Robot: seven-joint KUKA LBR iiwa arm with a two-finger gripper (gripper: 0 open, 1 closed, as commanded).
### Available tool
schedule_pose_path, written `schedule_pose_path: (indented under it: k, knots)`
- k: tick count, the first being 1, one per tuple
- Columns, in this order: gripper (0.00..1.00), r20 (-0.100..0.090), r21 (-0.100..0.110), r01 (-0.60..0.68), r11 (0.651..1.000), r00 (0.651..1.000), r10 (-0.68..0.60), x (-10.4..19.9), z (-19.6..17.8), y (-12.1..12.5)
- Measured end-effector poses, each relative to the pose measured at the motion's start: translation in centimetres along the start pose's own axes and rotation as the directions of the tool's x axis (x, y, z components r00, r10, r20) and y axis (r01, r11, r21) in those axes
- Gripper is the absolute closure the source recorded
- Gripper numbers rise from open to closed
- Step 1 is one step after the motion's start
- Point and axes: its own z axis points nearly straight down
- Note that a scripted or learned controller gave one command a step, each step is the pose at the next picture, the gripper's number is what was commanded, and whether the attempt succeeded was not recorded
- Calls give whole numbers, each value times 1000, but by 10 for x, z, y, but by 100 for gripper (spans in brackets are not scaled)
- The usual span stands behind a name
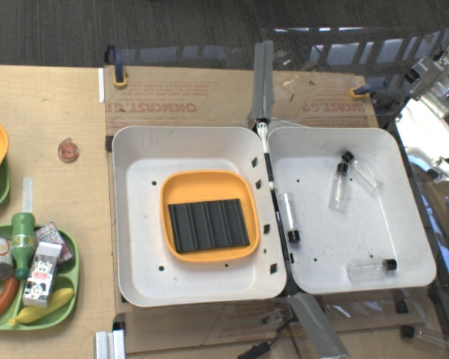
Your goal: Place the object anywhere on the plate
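Sitting flat on the orange plate (209, 186), centred in the left bin (135, 223): dark grey ribbed block (209, 225).
Lying loose in the right bin (411, 223): clear black-capped vials (339, 185). Parked past its far right corner: claw (432, 72), released or clenched impossible to tell.

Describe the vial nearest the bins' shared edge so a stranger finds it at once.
Start at the right bin. Along its left wall lies a clear vial, pointing lengthwise down the seam, black cap toward the front. The other vials lie farther right.
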Motion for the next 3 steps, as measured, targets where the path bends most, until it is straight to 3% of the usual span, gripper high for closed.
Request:
schedule_pose_path:
  k: [1, 2, 3]
  knots:
    - [0, 0, 0, 0, 1000, 1000, 0, 0, 0, 0]
    - [0, 1, -2, 340, 940, 940, -340, 0, -49, 0]
    - [0, 0, -2, 573, 820, 820, -573, 19, -57, -29]
